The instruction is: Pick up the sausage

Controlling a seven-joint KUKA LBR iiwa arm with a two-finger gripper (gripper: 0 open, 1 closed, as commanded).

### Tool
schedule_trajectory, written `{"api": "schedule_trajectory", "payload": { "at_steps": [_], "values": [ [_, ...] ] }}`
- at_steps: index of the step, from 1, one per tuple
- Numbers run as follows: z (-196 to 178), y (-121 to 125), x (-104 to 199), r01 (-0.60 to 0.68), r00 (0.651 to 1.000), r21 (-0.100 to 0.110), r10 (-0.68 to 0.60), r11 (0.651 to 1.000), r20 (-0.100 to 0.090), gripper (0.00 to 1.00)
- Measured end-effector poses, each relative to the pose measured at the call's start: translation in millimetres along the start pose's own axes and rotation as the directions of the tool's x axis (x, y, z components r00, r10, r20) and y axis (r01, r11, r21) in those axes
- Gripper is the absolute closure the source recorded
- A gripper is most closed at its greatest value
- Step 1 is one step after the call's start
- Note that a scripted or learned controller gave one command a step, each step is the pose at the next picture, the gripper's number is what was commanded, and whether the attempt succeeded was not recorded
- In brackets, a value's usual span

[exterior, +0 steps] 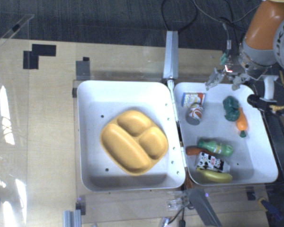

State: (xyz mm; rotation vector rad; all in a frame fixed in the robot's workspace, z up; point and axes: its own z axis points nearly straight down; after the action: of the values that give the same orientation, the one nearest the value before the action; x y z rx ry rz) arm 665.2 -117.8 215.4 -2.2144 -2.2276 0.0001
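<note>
**Tool Above Right Bin Rim, Sausage in Bin**

The tool (226, 79) hangs over the 12 o'clock rim of the right bin (270, 167), its two fingers spread apart with nothing between them. The sausage (192, 150), reddish-brown, lies in the right bin at about 8 o'clock, near the left wall, partly covered by a green bottle (216, 147). At 6 o'clock from the bottle sit a patterned carton (209, 162) and a banana (215, 175). A can (195, 114) lies at 11 o'clock; a carrot (241, 121) lies at 2 o'clock. The left bin (92, 126) holds a yellow bread-shaped item (134, 140). Both bins rest on the desk (42, 126).
</note>
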Motion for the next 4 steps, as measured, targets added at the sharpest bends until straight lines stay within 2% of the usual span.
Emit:
{"api": "schedule_trajectory", "payload": {
  "at_steps": [1, 2, 3, 4],
  "values": [
    [1, 0, -4, -0.072, 0.997, -0.002, 0.072, 0.997, 0.000, 0.00],
    [-8, 1, -3, -0.065, 0.998, -0.003, 0.065, 0.998, 0.001, 1.00],
    [101, 5, 23, -0.151, 0.988, -0.004, 0.151, 0.988, 0.001, 1.00],
    [102, 1, 15, -0.159, 0.987, 0.009, 0.159, 0.987, 0.010, 0.00]
  ]
}}
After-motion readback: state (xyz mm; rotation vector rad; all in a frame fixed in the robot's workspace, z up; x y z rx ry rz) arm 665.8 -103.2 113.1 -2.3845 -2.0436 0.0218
